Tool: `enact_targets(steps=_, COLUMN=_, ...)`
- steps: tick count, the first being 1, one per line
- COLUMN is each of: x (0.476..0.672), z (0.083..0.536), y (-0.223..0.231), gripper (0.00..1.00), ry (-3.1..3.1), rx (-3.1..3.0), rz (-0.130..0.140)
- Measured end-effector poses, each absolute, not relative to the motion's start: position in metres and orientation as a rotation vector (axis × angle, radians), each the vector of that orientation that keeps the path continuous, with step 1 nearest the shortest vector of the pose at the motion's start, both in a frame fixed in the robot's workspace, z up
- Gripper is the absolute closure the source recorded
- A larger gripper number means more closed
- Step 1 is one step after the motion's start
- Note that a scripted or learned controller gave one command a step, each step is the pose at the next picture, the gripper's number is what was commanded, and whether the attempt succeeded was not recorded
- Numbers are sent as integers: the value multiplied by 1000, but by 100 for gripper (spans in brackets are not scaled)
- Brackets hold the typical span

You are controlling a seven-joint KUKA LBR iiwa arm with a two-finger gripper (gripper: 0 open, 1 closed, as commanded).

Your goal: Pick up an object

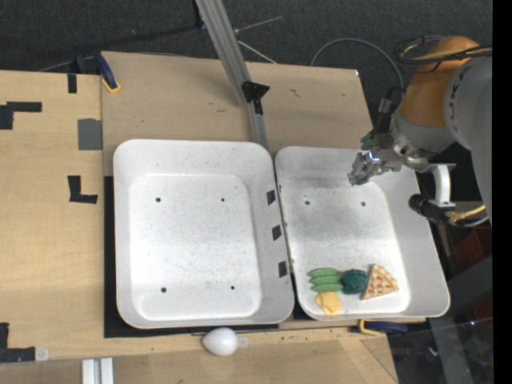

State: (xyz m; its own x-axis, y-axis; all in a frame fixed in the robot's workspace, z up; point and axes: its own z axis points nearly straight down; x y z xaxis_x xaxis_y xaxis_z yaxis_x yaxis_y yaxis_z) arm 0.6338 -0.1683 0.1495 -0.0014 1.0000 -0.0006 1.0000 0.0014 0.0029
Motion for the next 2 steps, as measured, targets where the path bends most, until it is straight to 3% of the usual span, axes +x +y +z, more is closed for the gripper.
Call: enact_targets(steps=2, x=624, z=248, y=-157, gripper=100, ry=2220, rx=2217, rz=3)
